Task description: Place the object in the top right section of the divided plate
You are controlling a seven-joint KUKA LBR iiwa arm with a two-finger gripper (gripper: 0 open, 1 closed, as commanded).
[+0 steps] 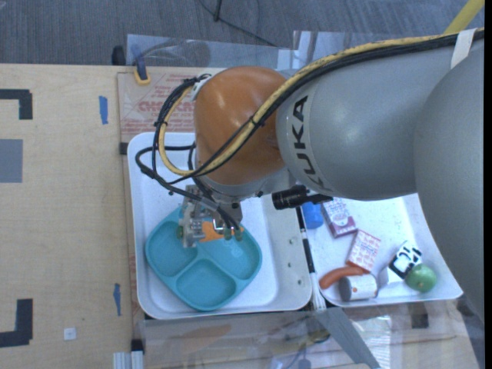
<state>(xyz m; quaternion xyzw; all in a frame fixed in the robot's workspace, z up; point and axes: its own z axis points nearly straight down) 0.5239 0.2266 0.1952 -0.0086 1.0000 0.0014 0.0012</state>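
Currently hand (pixel 206 231) low over teal divided plate (pixel 201 264) in left bin (pixel 154 302), orange object (pixel 213 234) at its tips; grip state unclear, can't tell.

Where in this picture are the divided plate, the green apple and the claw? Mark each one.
divided plate (pixel 201 287): camera view, floor of its near section.
green apple (pixel 421 278): camera view, its rounded top.
claw (pixel 207 233): camera view, between its fingertips, over the plate.

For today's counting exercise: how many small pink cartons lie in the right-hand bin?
2. One pink carton lies near the arm's edge; the other pink carton sits below-right, beside the orange sausage-shaped toy. The arm may hide more.
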